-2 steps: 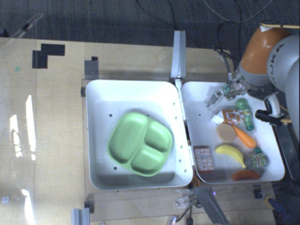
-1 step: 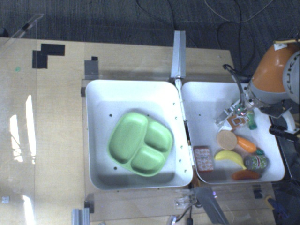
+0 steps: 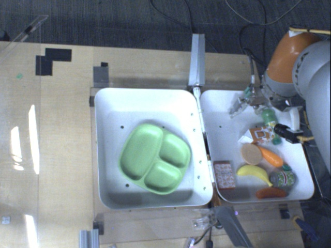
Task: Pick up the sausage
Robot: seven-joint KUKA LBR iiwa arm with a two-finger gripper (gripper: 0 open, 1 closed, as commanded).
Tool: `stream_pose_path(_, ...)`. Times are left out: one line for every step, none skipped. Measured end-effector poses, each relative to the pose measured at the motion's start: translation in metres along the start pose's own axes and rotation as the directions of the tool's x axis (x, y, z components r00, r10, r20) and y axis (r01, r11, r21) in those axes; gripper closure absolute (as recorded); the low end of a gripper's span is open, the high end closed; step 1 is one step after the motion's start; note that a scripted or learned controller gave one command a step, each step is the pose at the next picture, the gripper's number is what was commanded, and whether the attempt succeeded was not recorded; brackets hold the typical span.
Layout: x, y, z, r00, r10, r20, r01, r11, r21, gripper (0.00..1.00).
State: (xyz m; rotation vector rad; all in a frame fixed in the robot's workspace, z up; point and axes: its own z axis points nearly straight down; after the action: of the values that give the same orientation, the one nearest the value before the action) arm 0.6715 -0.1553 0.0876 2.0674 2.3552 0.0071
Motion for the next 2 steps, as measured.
stream_pose_path(-0.012, -0.067, -0.001, 0.990, 0.141, -0.008, -0.141, 0.990, 0.001, 0.00)
stream_pose_path(0.006, -0.130, -0.002, 0.874, 0.486, -0.006, -0.486, 0.874, -0.001, 0.00)
